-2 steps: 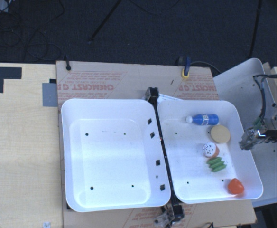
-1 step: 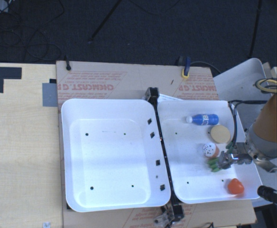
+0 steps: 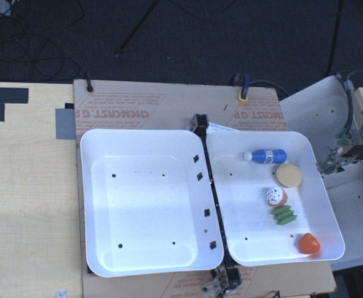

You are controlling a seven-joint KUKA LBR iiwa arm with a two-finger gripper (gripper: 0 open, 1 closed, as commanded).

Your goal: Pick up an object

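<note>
Five small things lie in the right bin. Nearest sits an orange-red ball by the near right corner. Farther in lies a green pod-like piece, then a white spotted ball touching something orange, then a tan disc. Farthest lies a blue bottle. The left bin sits alongside. I cannot tell the pincer's state.
</note>
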